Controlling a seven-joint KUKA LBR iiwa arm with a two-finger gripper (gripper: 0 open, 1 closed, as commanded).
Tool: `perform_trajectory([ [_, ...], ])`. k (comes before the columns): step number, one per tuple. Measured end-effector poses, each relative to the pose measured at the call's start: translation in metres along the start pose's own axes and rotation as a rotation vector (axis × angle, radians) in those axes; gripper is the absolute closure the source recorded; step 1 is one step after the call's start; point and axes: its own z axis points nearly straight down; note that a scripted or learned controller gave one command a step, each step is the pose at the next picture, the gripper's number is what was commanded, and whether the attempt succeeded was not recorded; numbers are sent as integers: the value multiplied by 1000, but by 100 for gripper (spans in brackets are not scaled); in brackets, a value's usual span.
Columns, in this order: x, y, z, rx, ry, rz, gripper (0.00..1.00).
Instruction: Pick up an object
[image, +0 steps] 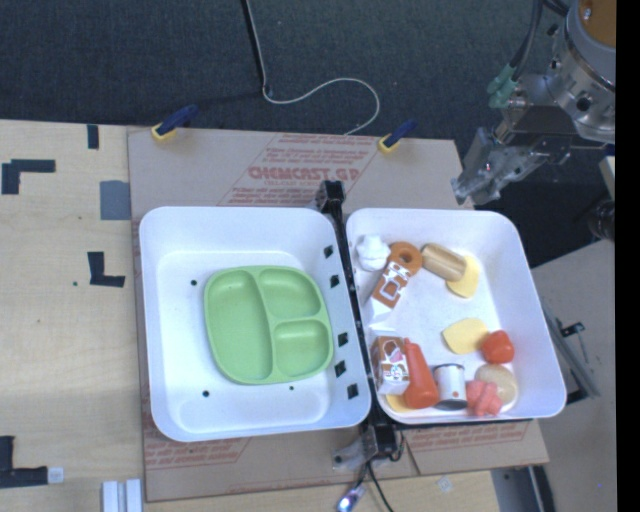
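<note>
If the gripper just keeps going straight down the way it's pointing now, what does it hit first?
Probably the cardboard sheet just beyond the right bin's far rim; the gripper hangs above that edge, though depth is hard to judge here.

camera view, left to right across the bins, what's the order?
Left bin's rim → green divided plate → white knob-shaped toy → bread roll → red tomato → right bin's outer rim. The gripper hangs above the right bin's far edge.

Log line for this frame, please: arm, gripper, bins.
arm: right, above bench | gripper: beyond right bin rim, holding nothing | left bin: green plate | right bin: toy food pile | pick: not begun
</note>
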Motion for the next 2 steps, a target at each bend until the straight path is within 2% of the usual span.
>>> perform_trajectory([
  [1, 26, -6, 135, 17, -1, 0, 100],
  [2, 76, -4, 43, -8, 4, -5, 100],
])
